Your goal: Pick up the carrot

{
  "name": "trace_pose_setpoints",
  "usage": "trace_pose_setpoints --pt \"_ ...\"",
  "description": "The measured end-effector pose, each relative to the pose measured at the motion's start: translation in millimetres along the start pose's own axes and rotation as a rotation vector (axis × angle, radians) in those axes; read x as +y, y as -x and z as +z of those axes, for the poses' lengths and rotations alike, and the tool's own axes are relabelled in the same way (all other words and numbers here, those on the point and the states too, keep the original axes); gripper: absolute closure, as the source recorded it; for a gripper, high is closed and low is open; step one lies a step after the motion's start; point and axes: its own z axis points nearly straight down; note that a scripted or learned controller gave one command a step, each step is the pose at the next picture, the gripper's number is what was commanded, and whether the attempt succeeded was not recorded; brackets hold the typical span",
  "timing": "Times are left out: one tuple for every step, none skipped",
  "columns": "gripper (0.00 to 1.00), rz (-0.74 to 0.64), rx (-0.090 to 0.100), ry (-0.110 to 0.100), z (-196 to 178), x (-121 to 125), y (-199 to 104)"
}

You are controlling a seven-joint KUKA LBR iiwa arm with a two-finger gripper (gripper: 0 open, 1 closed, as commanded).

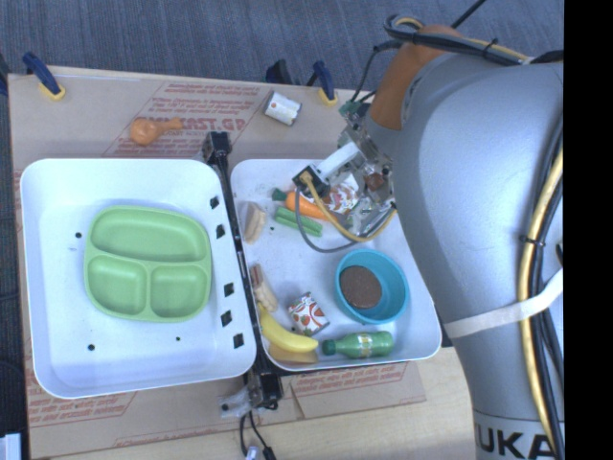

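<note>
right bin [295, 264]: at the near edge lie a banana [285, 338] and a green bottle [359, 345], just beside each other. a small red-and-white carton [306, 312] sits just behind the banana. a blue bowl [371, 288] with a brown filling stands further back, on the arm's side.

left bin [48, 257]: holds one green divided plate [148, 262].

the carrot [308, 206] lies in the far part of the right bin, with a green piece just beside it.

gripper [356, 197]: positioned low over the far part of the right bin, just beside the carrot. neither contact with the carrot nor degree of opening can be determined.
</note>
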Motion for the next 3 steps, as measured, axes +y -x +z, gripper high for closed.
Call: trace_pose_setpoints --pt "0.00 -0.043 -0.006 -0.006 26.7 -8.9 -1.8" --pt "0.00 -0.132 -0.009 -0.003 67.4 -63.2 23.0" --pt "1.00 -0.139 -0.022 -0.012 62.6 -63.3 24.8"
